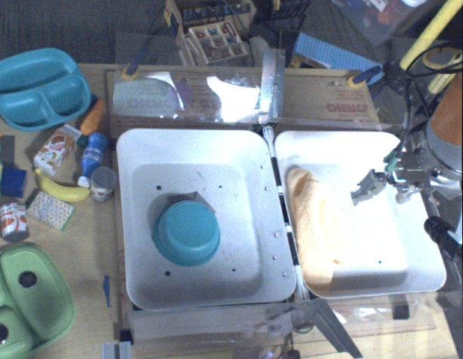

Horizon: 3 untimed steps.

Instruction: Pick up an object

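Note:
A teal bowl (pixel 187 232) lies upside down in the middle of the left bin (pixel 141 155). A long tan bread-like piece (pixel 312 226) lies along the left wall of the right bin (pixel 351 144). My gripper (pixel 384 191) hangs over the right part of the right bin, to the right of the tan piece and apart from it. It is open, its two fingers (pixel 364 191) spread and nothing between them. The arm comes in from the right edge.
Left of the bins lie a teal divided tray (pixel 40 84), a banana (pixel 60 188), small cans and cartons (pixel 93 163) and a green moulded tray (pixel 25 305). Cardboard flaps (pixel 321 99) and cables stand behind the bins.

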{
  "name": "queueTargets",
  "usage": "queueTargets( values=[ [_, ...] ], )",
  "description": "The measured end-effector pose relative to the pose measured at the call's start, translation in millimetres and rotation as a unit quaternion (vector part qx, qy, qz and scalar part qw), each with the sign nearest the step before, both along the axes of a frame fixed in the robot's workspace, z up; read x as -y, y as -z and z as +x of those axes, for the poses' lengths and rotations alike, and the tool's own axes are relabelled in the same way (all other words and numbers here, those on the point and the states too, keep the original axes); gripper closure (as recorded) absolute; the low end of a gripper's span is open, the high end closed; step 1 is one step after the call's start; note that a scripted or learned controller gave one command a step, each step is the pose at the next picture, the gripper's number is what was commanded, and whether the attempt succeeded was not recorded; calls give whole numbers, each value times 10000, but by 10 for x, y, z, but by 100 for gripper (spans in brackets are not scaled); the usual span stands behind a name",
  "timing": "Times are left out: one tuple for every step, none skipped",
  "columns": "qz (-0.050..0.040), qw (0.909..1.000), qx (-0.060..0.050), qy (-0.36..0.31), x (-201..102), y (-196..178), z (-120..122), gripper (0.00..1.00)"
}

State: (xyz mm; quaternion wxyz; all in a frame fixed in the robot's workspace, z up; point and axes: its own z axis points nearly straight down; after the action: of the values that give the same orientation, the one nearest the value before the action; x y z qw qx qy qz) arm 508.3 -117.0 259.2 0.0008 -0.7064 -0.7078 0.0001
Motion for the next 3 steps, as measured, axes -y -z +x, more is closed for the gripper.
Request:
queueTargets(
  values=[
    [-14,10000,70,55,143,1694,852,0],
    [-12,9992,59,-393,-130,1691,698,0],
    [-7,9992,84,-378,-128,1582,710,100]
  ],
)
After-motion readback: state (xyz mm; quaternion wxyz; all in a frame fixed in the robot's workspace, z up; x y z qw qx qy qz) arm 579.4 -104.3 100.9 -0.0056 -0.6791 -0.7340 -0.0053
